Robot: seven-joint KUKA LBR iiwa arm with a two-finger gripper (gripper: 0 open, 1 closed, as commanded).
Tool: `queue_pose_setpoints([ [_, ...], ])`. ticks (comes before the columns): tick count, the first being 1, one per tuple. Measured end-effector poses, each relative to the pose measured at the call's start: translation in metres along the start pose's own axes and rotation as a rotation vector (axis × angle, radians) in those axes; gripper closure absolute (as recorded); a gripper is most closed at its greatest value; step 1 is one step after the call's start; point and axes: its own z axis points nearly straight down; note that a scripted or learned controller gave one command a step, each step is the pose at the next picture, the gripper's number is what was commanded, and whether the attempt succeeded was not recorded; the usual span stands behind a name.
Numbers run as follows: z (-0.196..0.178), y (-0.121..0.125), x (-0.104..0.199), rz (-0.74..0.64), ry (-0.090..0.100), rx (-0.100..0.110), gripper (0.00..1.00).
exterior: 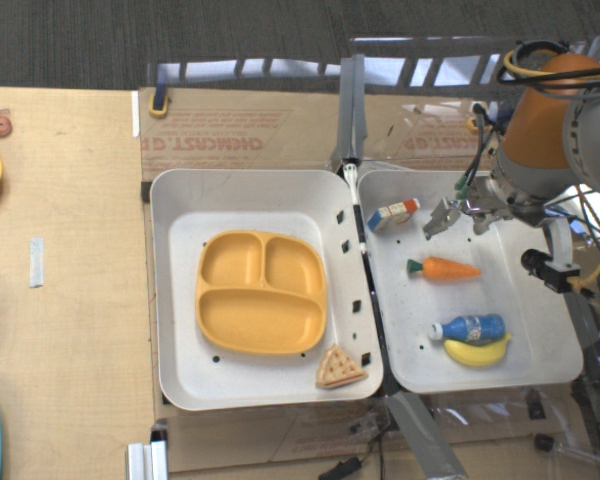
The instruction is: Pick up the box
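Tool (458,218) hovers open, empty — just right of the box (392,213).

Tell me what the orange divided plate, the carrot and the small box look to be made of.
Divided plate: likely molded plastic, matte orange, with smooth rounded compartment rims. Carrot: probably a plastic toy, uniform orange with a green cap and slight sheen. Box: seemingly printed card or plastic toy packaging, white and blue with a red end; too small to settle.
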Motion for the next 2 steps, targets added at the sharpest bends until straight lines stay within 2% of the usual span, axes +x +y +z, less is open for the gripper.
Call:
queue_pose_setpoints([
  [1, 0.032, 0.043, 0.038, -0.028, -0.003, 0.005, 0.00],
  [2, 0.003, 0.024, 0.015, 0.044, 0.000, 0.000, 0.00],
])
